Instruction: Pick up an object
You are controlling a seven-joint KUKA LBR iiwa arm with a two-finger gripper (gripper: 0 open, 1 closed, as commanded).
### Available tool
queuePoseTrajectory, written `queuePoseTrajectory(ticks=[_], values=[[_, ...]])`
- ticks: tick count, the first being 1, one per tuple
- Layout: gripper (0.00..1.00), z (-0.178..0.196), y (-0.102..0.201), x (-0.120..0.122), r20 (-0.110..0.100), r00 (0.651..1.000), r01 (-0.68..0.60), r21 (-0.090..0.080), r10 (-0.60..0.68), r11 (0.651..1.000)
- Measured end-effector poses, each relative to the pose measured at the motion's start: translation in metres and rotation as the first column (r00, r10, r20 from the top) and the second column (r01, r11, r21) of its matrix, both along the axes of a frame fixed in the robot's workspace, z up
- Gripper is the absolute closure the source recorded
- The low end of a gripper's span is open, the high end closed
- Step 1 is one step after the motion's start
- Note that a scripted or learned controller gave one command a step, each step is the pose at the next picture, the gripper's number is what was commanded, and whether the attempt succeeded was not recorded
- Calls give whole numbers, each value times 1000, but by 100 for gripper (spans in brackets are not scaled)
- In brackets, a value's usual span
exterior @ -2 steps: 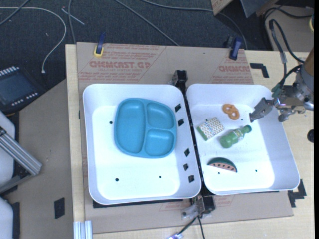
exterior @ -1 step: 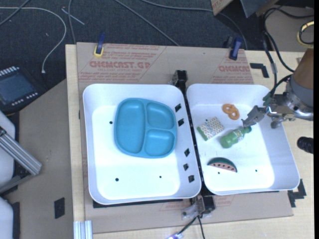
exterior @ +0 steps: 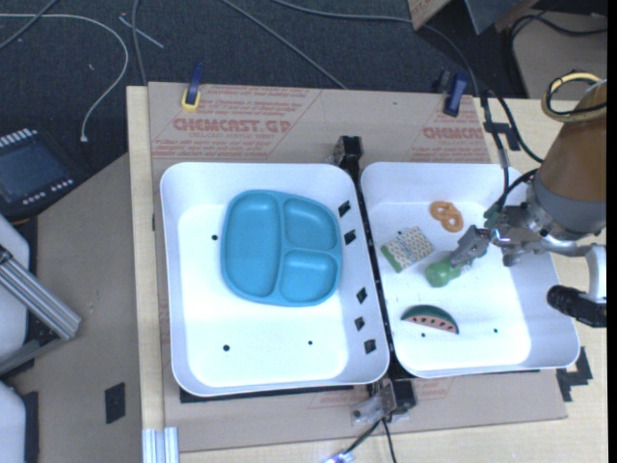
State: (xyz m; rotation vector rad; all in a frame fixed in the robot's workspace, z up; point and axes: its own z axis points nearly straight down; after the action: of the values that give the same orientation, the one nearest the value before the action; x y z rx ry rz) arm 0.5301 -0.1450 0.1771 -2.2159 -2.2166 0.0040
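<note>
The right bin holds an orange pretzel near its back. A speckled grey block with a green end lies left of centre, a small green object sits in the middle, and a watermelon slice lies toward the front. My gripper reaches in from the right and hangs low over the bin. Its tip is right beside the upper right side of the green object. I cannot make out whether it touches that object.
A blue divided plate lies in the left bin. A black divider with clips runs between the bins. The arm's orange band and wrist stand over the right bin's far right edge. Cables trail behind the bench.
</note>
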Motion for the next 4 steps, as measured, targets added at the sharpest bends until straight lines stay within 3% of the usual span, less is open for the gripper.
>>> queuePoseTrajectory(ticks=[1, 2, 4], values=[[0, -45, 8, -2, 1, 1000, 0, 0, 0, 1000], [100, -32, 7, 0, 7, 1000, 1, -2, -1, 1000], [100, 58, 13, 4, 13, 1000, -1, -4, 1, 1000]])
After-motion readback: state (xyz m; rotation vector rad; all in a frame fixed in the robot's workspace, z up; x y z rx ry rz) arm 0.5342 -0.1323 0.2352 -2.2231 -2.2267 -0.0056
